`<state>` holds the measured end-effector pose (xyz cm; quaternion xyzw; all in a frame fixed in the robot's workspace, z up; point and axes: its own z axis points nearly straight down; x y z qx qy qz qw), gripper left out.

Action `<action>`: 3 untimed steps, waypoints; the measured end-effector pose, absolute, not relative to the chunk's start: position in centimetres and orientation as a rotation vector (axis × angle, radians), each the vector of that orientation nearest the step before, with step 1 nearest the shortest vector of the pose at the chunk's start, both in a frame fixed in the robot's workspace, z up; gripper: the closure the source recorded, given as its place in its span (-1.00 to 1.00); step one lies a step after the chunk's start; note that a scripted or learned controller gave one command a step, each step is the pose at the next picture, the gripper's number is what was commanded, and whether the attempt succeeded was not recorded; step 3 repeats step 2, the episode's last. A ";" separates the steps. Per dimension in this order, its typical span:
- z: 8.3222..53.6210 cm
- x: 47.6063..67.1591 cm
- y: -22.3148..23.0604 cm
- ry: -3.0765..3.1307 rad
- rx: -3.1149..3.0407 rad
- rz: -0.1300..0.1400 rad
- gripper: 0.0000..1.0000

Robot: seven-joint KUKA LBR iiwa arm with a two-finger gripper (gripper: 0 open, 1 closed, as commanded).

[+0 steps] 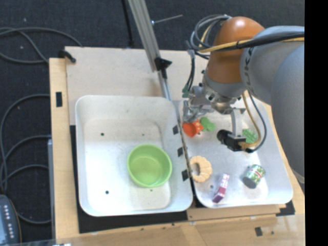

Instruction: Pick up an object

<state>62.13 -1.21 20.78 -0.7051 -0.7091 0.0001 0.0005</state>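
Orange, rounded and plastic-looking, a small toy (192, 130) lies at the left edge of the right-hand shallow white bin (271, 160), close against the wall that divides it from the left-hand white bin (102, 111), and it appears to be the thing being tried for. The grey arm with its orange band (277, 65) reaches in from the right and sets the metal gripper (196, 113) low over the bin, just above the orange toy and perhaps touching its upper side. From this slanted view I cannot tell whether the gripper is open or closed, nor whether the toy sits inside it. A small green leaf-like piece (207, 123) lies just beside the toy on its right, and a second green scrap (250, 136) lies farther right. Nearer the front of the same bin are a pale tan ring shaped like a doughnut (200, 168), a pink and white packet (221, 187) and a small green and silver can (253, 175), all well apart from the gripper. A lime green round bowl (149, 164) stands alone in the left bin, and both bins rest on the pale wooden worktop (102, 70). By my reading the task is at the grasp itself, with the descent about finished and no lift begun. The next move calls for a firm close on the toy alone, clear of the green piece and the bin wall, then a straight rise to show whether the hold is real.
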 end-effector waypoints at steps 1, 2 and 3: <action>22.9 59.7 3.3 -2.229 -2.211 -0.003 1.00; 22.7 57.3 7.2 -2.228 -2.213 -0.001 1.00; 22.7 57.3 7.2 -2.228 -2.213 -0.001 1.00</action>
